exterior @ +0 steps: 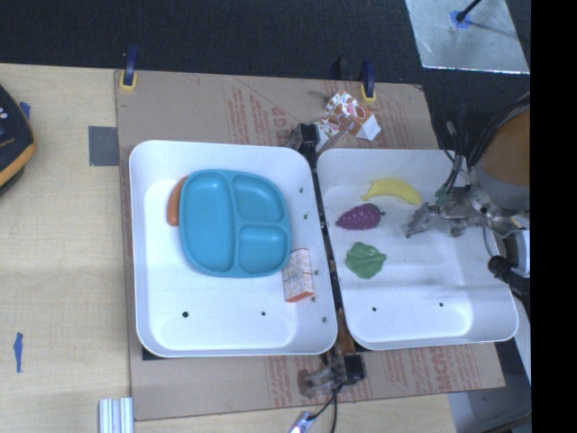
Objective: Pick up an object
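most of my grey arm with its orange band (510,152) is cut off at the right edge, so i see little more than the wrist and my metal two-finger claw (416,227). the claw sits low over the right-hand shallow white plastic bin (451,318), its fingers pointing left, and it is too small and cluttered with cables for me to tell how it is set.

a thin orange object (172,202) is mostly hidden under the blue plastic divided plate (235,223) in the left-hand shallow white bin (149,269); only a curved sliver shows at the plate's left edge, and i cannot tell what it is.

three toy foods lie in the right bin, all to the left of my claw. the yellow plastic banana (392,189) is nearest, just up and left of the tips. the purple plastic grape bunch (359,216) lies further left, roughly level with the tips. the green leafy plastic vegetable (364,259) lies below the grapes, down and left of the claw. nothing is between my fingers.

a small white and red packet (298,274) leans at the plate's lower right corner; its print is too small to read. a crumpled red and white wrapper (348,117) lies on the brown cardboard sheet (225,106) above the bins, also unreadable. faint red lettering on the cardboard cannot be made out.
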Available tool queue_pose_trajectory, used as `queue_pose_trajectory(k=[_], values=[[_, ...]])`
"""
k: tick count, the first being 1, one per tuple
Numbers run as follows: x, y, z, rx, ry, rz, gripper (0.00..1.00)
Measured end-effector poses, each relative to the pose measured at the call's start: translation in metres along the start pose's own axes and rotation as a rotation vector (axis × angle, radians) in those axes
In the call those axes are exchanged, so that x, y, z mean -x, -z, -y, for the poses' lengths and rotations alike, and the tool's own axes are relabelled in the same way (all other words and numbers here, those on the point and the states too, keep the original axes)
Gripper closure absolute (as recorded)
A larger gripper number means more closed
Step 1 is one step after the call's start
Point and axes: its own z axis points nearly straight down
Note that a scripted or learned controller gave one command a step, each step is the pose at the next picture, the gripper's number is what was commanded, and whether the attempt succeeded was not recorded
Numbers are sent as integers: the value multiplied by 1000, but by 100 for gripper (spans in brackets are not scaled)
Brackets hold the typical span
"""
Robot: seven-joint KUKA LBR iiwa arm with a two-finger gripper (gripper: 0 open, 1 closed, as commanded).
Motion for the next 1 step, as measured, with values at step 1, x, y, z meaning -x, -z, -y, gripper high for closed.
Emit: queue_pose_trajectory(k=[1], values=[[-71,20,-72,2,0,-2,0]])
